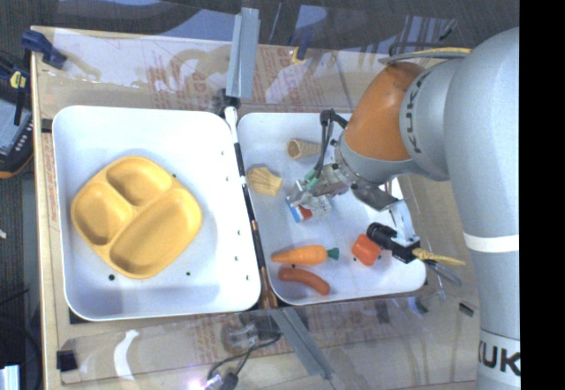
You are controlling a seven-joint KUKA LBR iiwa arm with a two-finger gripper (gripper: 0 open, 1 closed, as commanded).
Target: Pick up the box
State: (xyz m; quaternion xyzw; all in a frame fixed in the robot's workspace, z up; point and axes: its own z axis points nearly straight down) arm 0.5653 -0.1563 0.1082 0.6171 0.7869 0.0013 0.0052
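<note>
The big grey arm (459, 115) with the orange band leans over the right white bin (265, 137). Its 2-finger metal gripper (309, 194) hangs low near the middle of that bin. Right at its tip sits the small box with red and blue on it (303, 211). The box looks tipped, with its long side running from upper left down to lower right, but it is small and partly hidden, so I am not sure. I cannot tell if the tool has closed on the box or only touches it.

Around it lie other toys. A tan brush-like piece (264, 180) sits by the bin's left wall. A small tan cone (303, 148) lies near the top. An orange carrot with a green end (304, 254) and a red sausage (305, 281) lie side by side near the bottom. A red-orange pepper (365, 250) sits to their right.

The left white bin (71, 128) holds 1 yellow tray with 3 dips (137, 216).
</note>
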